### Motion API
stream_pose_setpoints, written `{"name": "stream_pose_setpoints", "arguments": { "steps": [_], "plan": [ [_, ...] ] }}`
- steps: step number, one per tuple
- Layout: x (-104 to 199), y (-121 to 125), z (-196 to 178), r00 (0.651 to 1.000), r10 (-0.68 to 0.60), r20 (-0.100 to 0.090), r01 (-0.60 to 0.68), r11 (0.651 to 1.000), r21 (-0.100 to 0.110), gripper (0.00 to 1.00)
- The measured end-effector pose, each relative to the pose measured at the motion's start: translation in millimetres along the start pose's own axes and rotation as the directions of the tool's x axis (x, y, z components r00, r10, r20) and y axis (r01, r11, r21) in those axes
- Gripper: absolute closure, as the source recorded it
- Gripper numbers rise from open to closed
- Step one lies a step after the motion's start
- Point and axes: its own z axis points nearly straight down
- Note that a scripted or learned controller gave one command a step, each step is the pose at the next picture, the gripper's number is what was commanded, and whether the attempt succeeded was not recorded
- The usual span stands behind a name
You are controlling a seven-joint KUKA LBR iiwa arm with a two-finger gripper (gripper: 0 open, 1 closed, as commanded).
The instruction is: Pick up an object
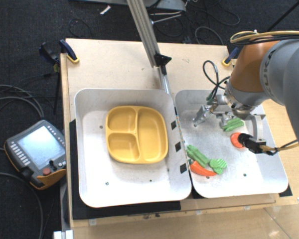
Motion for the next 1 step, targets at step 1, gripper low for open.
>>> {"name": "stream_pose_setpoints", "arguments": {
  "steps": [1],
  "plan": [
    [0.0, 1.6, -13.7, 1.000, 0.000, 0.000, 0.000, 1.000, -0.006, 1.00]
  ]
}}
